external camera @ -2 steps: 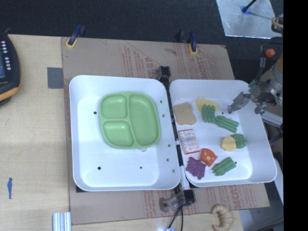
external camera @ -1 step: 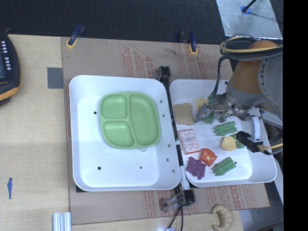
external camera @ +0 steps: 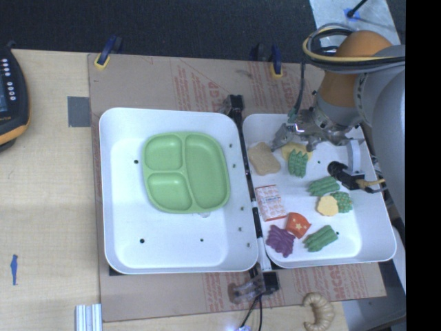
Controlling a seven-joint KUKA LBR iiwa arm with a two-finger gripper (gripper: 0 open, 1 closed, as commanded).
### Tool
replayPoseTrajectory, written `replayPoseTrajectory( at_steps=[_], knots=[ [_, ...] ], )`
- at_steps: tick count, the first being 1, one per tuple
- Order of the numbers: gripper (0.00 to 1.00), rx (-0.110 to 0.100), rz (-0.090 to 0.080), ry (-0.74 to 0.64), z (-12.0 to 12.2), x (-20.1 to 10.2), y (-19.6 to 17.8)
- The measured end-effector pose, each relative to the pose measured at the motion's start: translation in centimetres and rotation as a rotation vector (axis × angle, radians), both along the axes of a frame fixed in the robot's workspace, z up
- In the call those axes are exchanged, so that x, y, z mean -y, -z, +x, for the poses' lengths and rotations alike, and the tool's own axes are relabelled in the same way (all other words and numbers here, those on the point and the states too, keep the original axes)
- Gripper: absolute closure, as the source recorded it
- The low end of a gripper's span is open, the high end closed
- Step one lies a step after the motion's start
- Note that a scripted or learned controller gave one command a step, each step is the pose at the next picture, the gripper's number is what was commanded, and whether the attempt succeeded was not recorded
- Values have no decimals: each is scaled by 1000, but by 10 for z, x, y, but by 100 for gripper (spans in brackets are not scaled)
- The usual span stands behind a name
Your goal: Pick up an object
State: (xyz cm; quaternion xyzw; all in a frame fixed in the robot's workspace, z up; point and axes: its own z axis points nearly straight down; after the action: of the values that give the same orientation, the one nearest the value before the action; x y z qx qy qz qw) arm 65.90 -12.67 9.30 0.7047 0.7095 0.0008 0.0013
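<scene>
My gripper point(external camera: 298, 134) hangs low over the far end of the right bin point(external camera: 372, 248). Just under it lie a yellow piece point(external camera: 292, 150) and a bumpy green vegetable point(external camera: 298, 163). To their left lies a tan bread slice point(external camera: 263, 158). Nearer the front are a pink and white packet point(external camera: 270, 202), a green bean pod point(external camera: 322, 185), a yellow chunk point(external camera: 326, 206), a small green broccoli point(external camera: 342, 201), a red tomato piece point(external camera: 297, 223), purple grapes point(external camera: 279, 240) and a green pea pod point(external camera: 320, 238). I see nothing held in the gripper.
The left bin point(external camera: 117, 247) holds a green divided plate point(external camera: 186, 172). The arm point(external camera: 351, 67) comes in from the upper right over the right bin's far corner. A controller point(external camera: 10, 95) lies at the bench's left edge.
</scene>
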Motion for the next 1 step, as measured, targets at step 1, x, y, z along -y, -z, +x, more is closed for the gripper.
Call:
replayPoseTrajectory(
  at_steps=[1],
  knots=[
    [0, -8, 1, 5, -20, 22, 1]
  ],
)
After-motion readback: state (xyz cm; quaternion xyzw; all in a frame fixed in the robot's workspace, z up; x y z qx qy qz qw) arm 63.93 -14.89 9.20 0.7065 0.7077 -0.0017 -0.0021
